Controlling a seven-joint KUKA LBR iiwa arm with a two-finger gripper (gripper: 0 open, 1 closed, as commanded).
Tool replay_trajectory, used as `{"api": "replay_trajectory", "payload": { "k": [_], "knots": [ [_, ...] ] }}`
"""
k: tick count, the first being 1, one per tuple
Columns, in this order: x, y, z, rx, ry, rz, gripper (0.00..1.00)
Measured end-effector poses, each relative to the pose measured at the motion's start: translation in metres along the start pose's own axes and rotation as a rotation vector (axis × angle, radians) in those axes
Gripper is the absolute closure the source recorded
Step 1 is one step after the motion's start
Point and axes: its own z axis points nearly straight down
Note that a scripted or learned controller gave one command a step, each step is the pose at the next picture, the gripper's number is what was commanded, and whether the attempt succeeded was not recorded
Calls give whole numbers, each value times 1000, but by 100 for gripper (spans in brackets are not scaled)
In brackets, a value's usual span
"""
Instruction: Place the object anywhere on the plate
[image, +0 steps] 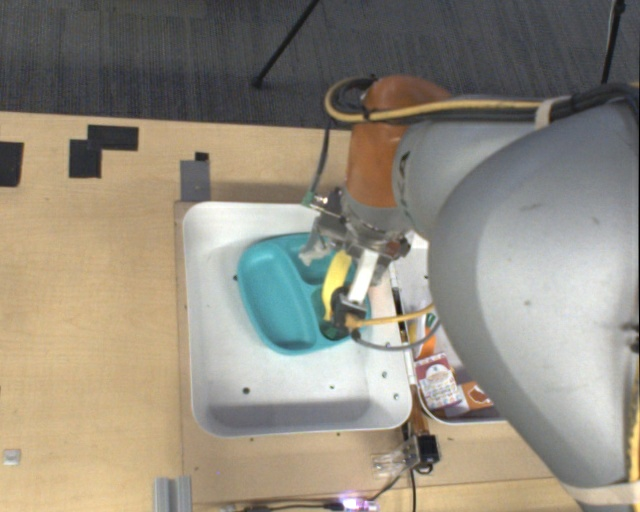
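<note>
A teal oval plate (278, 298) lies tilted in the left white bin (225, 390). My gripper (338, 280) hangs over the plate's right rim, below the orange wrist band (375, 150). A yellow, banana-like object (335, 277) sits between the two fingers, and the gripper is shut on it. The object's lower end reaches the plate's right edge, where a small dark green bit (331, 328) shows; I cannot tell whether the object touches the plate.
The big grey arm (530, 270) covers most of the right bin. A red-and-white packet (438, 384) and something orange (479, 400) show at that bin's front. A yellow cable (395, 318) loops beside the gripper. The wooden bench (90, 330) stretches left.
</note>
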Motion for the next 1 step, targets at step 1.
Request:
{"api": "replay_trajectory", "payload": {
  "k": [1],
  "knots": [
    [2,1,-12,-2,1,-12,100]
  ]
}}
